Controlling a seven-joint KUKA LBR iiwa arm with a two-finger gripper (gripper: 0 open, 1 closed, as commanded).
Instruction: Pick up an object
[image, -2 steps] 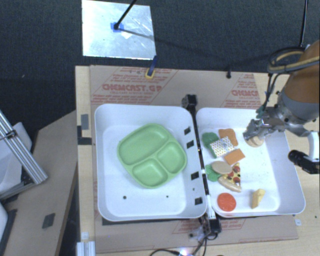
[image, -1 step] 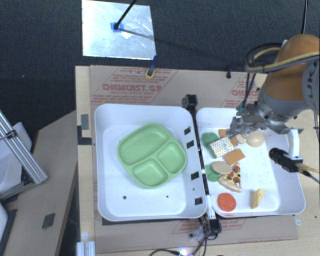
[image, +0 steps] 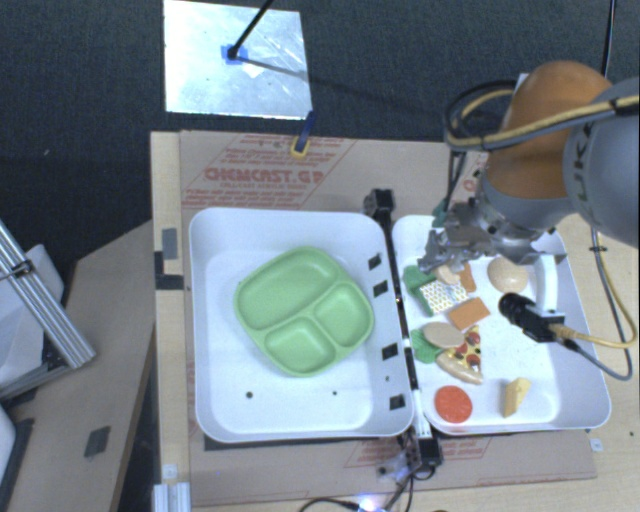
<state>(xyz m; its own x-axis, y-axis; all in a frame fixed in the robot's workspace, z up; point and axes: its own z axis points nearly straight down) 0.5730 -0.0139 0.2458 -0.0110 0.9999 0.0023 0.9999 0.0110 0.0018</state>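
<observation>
claw low over the right bin's far-left corner

your claw (image: 447, 252) sits above the toy food; i cannot tell its state. pizza slice (image: 462, 360), tomato (image: 453, 404) and cheese (image: 515, 395) lie along the right bin's (image: 580, 400) near edge. the green plate (image: 303, 310) fills the left bin (image: 215, 300).

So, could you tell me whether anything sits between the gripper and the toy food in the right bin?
Nothing visible does. The gripper hangs directly over the upper-left items in the right bin, right by the checkered piece and orange slab.
</observation>
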